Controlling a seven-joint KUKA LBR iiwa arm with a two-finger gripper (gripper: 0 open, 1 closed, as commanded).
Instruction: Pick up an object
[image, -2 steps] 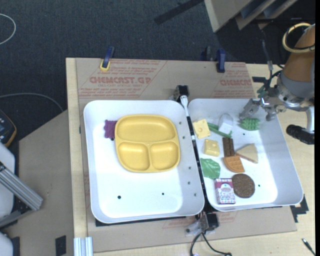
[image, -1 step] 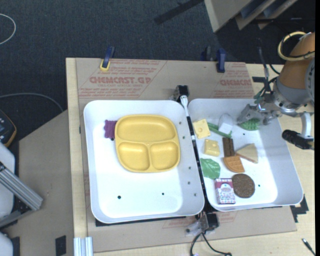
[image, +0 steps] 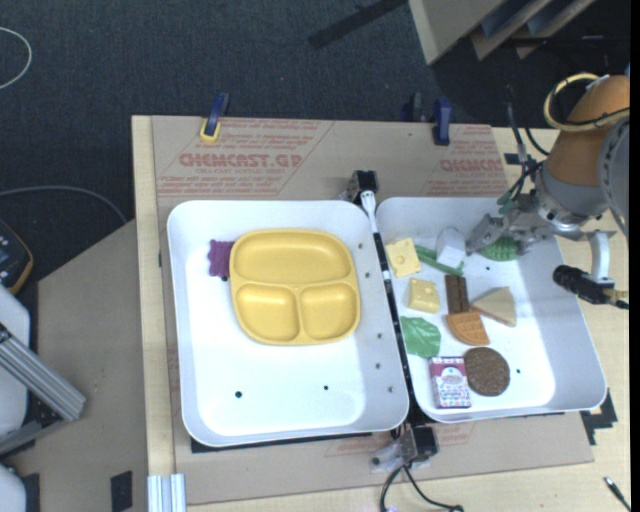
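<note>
My gripper (image: 503, 236) hangs low over the far part of the right bin (image: 560, 350), reaching in from the right. A green object (image: 508, 251) lies right under it, touching or nearly touching, and is partly hidden by it. Nearby in the same bin lie a white piece (image: 450, 246), a green pod (image: 432, 259), two yellow cheese pieces (image: 403, 257) (image: 424, 295), a brown bar (image: 457, 291), a tan wedge (image: 497, 305), an orange-brown piece (image: 467, 326), a green leaf (image: 421, 336), a round brown cookie (image: 487, 371) and a red packet (image: 450, 384).
The left bin (image: 270, 400) holds a yellow divided plate (image: 295, 285) with a purple item (image: 219, 258) behind its left edge. A black divider (image: 378, 270) runs between the bins. Clamps (image: 211, 118) (image: 440, 118) sit on the bench's far edge.
</note>
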